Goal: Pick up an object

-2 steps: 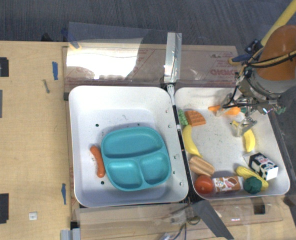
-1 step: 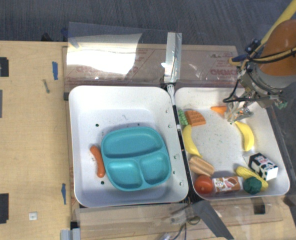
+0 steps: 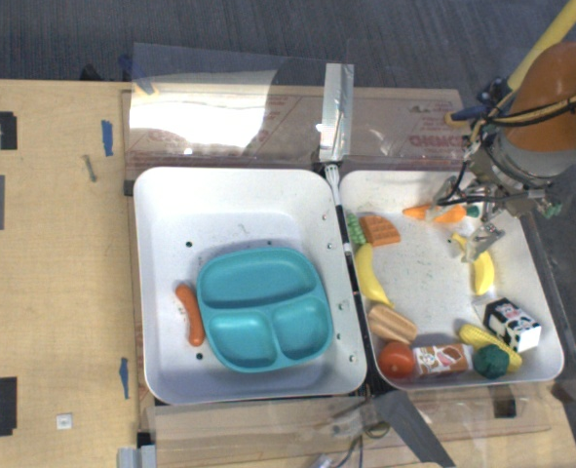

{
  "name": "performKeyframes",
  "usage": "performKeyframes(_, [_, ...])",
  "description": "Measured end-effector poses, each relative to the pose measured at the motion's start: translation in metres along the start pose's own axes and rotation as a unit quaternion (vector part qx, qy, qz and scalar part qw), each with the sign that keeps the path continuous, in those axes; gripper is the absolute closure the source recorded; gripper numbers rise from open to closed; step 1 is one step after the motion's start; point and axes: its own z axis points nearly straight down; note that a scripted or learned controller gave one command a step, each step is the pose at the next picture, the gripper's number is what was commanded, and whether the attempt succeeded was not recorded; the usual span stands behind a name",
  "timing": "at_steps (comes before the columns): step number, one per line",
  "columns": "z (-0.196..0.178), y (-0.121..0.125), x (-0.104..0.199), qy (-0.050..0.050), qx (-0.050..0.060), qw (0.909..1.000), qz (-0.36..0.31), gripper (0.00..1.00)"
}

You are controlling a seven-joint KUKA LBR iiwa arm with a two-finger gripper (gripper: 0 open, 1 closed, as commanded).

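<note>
Bench inventory, two white bins on tabletop [image 3: 44, 261].

L bin [image 3: 161, 203]: teal divided tray [image 3: 263, 305], centre; sausage [image 3: 190, 312] just beside tray's L edge.

R bin [image 3: 546, 359]: carrot [image 3: 434, 213] at far side, near arm; small yellow piece [image 3: 481, 273] below it; waffle-like orange piece [image 3: 378, 229] and long banana [image 3: 369, 273] along L wall; hot dog bun [image 3: 393, 322], tomato [image 3: 397, 360], small labelled bottle [image 3: 440, 359], green item [image 3: 491, 361], corn [image 3: 482, 337], black/white cube [image 3: 513, 324] crowded along near edge.

Pincer [image 3: 480, 224]: over far R corner of R bin, just beside carrot & yellow piece. Jaw state: cannot tell, tip too cluttered.

Likely target: carrot or yellow piece, nearest to tip. Handling est.: toy plastic, light, stiff, smooth so prob. slippery; rounded, may roll or squirt out. Grip across narrow width, mid-body, not tapered end.
</note>
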Motion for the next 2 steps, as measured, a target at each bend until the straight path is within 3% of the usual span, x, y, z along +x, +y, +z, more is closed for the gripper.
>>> performKeyframes(1, [0.013,0.008,0.047,-0.011,0.009,0.9999,0.008,0.0])
performKeyframes(2, [0.012,0.069,0.017,-0.01,0.012,0.9992,-0.038,0.0])
